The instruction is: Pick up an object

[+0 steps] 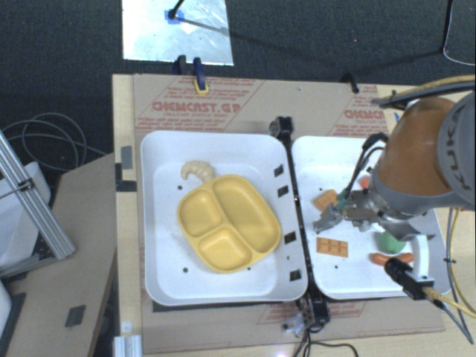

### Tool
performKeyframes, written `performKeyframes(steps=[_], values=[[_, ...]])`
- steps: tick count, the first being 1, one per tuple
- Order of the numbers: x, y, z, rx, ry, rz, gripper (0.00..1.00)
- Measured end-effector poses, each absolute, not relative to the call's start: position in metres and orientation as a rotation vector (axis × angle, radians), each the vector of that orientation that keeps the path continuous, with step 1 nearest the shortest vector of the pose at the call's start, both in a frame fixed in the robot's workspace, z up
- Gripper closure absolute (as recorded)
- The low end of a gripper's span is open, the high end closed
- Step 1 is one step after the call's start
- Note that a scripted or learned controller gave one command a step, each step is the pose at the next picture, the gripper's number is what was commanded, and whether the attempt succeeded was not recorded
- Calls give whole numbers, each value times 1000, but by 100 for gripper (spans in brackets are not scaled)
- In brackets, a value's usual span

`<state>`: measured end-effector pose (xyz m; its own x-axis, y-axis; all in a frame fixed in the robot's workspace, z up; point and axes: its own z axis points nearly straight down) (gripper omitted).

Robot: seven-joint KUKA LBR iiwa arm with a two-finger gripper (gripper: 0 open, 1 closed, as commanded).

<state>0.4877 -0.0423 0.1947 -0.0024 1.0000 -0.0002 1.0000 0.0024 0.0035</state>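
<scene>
Over the right-hand bin (312,285), the tool (325,220), its grip impossible to tell, is hovering between an orange piece (325,198) just above and a waffle block (332,247) just below, needing a descent.

We read "CHEMCAST GP" in red print on the brown protective sheet (197,103) covering the bench, up and to the left of the gripper (327,218). The same red print recurs on that sheet above the gripper, partly hidden. Smaller print is illegible.
</scene>
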Motion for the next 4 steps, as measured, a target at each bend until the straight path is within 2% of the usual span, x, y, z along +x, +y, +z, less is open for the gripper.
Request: performKeyframes(steps=[1, 2, 3, 4], values=[[487, -110, 82, 2227, 2215, 4, 0], [553, -99, 87, 2209, 2225, 9, 0], [623, -110, 88, 2208, 2223, 9, 0], [672, -130, 91, 2210, 2222, 6, 0]])
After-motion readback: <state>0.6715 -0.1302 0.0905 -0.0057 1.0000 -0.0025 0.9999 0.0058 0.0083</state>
